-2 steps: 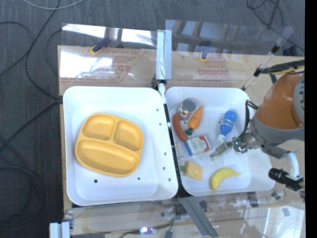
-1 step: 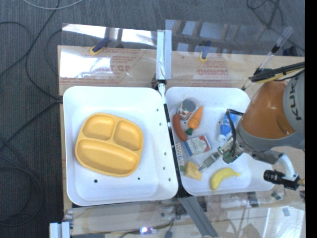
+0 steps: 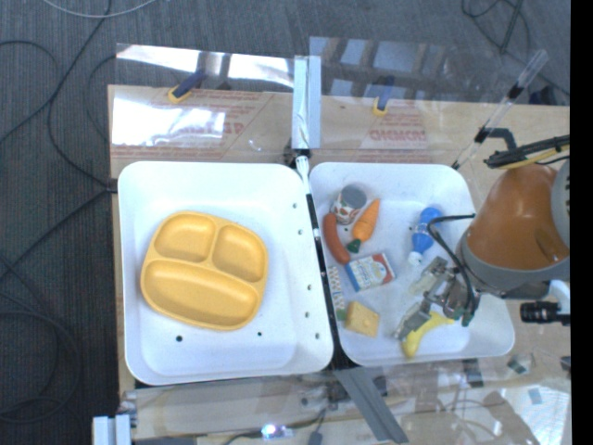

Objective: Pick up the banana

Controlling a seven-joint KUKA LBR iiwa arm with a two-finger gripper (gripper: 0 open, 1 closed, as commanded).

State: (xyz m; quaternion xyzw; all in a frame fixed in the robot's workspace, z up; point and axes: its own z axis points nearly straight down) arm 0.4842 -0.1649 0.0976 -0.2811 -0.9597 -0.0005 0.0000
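Note:
The yellow banana lies on the floor of the right bin near its front edge, and part of it is hidden under the gripper. My gripper is low over the banana's upper right end, hanging from the arm's orange band that reaches in from the right. Metal parts overlap the fruit, so the view does not settle whether the banana is held.
The right bin also holds a small can, a carrot, a red sausage, a milk carton, a cheese wedge and a blue bottle. A yellow divided plate sits in the left bin.

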